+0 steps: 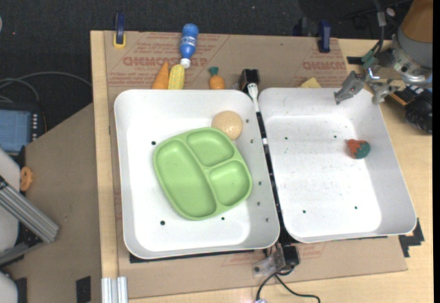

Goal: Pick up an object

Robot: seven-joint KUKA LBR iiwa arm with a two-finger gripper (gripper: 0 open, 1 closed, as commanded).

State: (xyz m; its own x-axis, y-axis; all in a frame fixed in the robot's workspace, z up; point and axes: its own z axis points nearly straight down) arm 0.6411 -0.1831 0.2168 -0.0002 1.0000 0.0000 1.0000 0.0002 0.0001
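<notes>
Hovering at the right bin's [385, 219] far edge, the gripper [363, 88] is hanging open and empty; it should be descending squarely over the strawberry [357, 148].

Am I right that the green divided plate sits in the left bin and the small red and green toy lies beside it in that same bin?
Not quite. The green divided plate does sit in the left bin, but the small red and green toy lies in the right bin, well apart from the plate. What lies beside the plate in the left bin is a beige ball. The camera view shows this.
</notes>
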